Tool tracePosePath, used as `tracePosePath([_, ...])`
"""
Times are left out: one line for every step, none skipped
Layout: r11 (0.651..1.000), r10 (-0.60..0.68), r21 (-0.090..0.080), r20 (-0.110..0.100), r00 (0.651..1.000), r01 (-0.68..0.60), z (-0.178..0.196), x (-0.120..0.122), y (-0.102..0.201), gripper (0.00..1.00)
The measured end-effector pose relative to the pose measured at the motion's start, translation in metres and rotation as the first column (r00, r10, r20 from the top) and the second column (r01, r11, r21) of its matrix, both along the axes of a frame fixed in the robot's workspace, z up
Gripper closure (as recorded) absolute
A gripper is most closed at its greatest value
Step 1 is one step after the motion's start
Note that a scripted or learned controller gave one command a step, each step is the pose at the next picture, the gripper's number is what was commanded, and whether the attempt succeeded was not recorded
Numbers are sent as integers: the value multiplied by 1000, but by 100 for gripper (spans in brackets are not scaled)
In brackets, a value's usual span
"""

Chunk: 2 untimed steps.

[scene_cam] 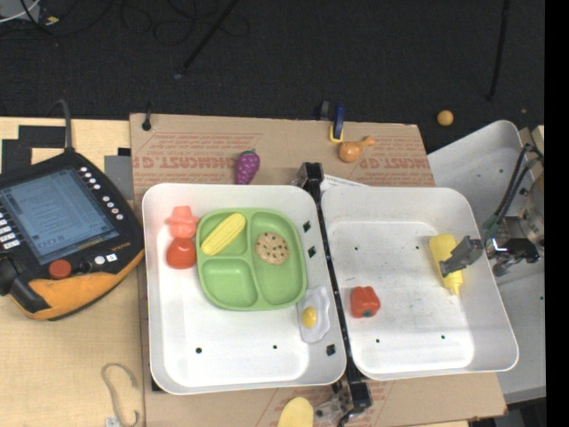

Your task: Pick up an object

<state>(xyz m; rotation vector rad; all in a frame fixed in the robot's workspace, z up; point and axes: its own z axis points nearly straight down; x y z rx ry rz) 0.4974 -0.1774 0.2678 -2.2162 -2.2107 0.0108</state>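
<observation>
Pincer point(461, 258) partly hides yellow object point(445, 254) in right bin point(418, 359); finger state unclear.

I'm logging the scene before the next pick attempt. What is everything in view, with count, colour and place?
bins: 2, white, side by side on the bench
tray: 1, green, three compartments, left bin
corn: 1, yellow, tray's left compartment
cookie: 1, tan, tray's right compartment
red toy: 1, pink and red, left bin, beside the tray
egg: 1, white and yellow, left bin's right edge
pepper: 1, red, right bin
yellow toy: 1, right bin, at the end effector
grapes: 1, purple, cardboard behind the bins
pear: 1, orange, cardboard
ball: 1, orange, dark floor
pendant: 1, black and orange, left
end effector: 1, dark, right bin
</observation>
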Motion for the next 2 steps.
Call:
tracePosePath([1000, 2, -3, 12, 1000, -2, 6, 2, 0, 0])
tracePosePath([1000, 4, -1, 7, 1000, -4, -38, 3, -1, 0])
